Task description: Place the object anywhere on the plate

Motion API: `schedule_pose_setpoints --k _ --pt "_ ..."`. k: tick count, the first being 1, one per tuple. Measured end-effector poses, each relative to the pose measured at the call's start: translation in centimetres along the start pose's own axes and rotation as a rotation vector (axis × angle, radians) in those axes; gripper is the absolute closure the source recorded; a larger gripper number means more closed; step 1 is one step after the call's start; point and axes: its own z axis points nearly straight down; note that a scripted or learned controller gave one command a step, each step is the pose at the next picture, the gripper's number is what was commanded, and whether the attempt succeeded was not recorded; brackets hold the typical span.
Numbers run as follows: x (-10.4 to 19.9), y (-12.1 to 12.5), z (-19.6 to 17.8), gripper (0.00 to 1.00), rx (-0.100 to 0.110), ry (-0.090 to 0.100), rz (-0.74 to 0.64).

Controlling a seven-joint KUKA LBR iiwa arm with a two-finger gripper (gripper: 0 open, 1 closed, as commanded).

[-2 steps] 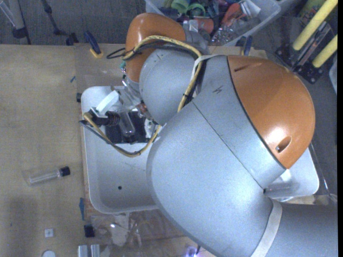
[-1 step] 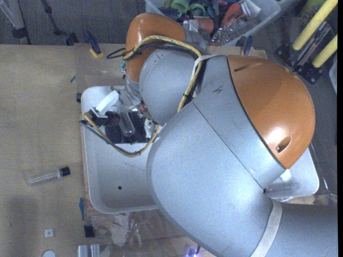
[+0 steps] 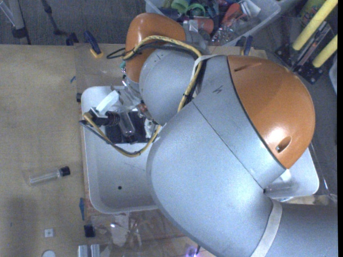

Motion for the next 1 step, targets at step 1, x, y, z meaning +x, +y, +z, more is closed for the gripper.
schedule_pose_setpoints --k 1 --pt "0.0 0.0 0.0 0.0 0.0 0.0 0.0"
